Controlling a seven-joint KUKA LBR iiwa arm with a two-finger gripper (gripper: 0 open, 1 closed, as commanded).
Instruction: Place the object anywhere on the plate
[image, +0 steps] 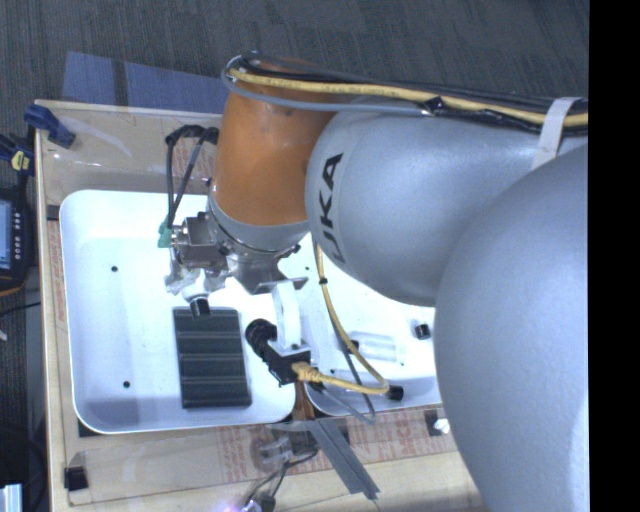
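Note:
A black ribbed rectangular block (212, 357) lies flat in the left white bin (78, 300), near its front wall. My gripper (197, 298) hangs off the orange-banded wrist, right at the block's far end and touching or almost touching its top edge. The wrist and its cables blur the tip. In the right bin a curved grey rim, which looks like the plate (322, 408), peeks out from under the arm. The rest of the plate is hidden.
The grey arm covers most of the right bin. A yellow cable (340, 380) loops down beside the block. A metal bracket (325, 455) sits on the bench front, a blue clamp (45, 125) at the far left corner, and a black device (12, 235) at the left edge.

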